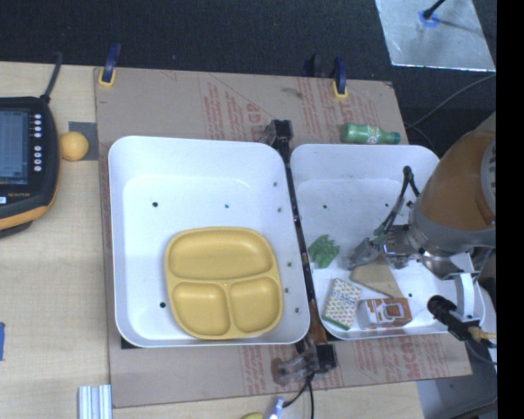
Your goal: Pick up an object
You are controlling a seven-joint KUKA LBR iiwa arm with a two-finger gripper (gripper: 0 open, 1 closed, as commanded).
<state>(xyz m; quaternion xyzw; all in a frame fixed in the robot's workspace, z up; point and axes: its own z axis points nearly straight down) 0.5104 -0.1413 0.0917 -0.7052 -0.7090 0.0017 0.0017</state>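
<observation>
The right bin [349, 168] holds a green leafy piece [321, 250], a tan wedge-shaped piece [378, 278], a small patterned green-and-white packet [341, 304] and an orange-and-white packet [385, 312]. My gripper [369, 250] reaches in from the right, low over the bin's middle, just above the tan wedge and to the right of the green piece. Nothing shows clearly between its tips. The grey arm with its orange band [458, 190] covers the bin's right side.
The left bin [157, 168] holds a yellow three-compartment tray [224, 281]. A green bottle [369, 133] lies on the cardboard behind the right bin. A tablet pendant [13, 160] and a yellow ball [73, 145] sit at far left.
</observation>
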